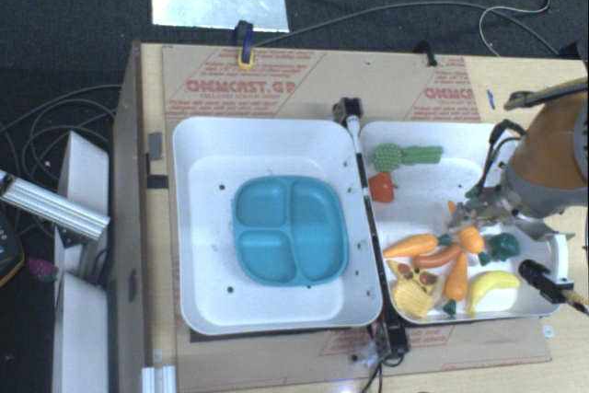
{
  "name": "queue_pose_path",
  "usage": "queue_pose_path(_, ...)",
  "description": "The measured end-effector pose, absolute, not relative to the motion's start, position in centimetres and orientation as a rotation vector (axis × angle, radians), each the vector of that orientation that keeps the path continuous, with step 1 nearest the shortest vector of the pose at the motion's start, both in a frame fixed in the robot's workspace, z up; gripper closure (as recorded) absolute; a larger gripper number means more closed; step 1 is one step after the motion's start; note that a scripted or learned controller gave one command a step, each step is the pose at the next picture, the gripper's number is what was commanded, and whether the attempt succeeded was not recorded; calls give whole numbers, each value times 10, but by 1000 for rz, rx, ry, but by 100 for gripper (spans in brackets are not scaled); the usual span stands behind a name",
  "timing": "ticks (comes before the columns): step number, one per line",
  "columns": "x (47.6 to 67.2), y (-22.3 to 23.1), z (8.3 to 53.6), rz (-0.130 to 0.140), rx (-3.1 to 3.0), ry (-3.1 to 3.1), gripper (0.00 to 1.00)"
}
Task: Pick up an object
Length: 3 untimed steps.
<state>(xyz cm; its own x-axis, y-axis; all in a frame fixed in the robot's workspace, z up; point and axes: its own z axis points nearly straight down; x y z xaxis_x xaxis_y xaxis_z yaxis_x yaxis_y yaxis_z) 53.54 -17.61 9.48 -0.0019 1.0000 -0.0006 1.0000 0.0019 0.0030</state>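
Two white bins sit side by side on the worktop (276, 74). The left bin (207, 152) carries a blue divided plate (290, 230) at its centre. The right bin (433, 184) crowds toy food toward five o'clock: a carrot (411, 245), corn (414, 294), a banana (492, 285), with broccoli (405, 156) at eleven o'clock and a tomato (381, 188) at nine. The gripper (469, 214) hangs low over the pile, likely because targets cluster there; I cannot tell how it is set
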Motion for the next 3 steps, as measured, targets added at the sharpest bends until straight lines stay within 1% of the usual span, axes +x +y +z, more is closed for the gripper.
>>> queue_pose_path(1,596,-145,214,7,2212,2223,100)
queue_pose_path(2,626,-115,218,3,2214,2225,100)
queue_pose_path(3,603,-67,217,3,2215,2227,100)
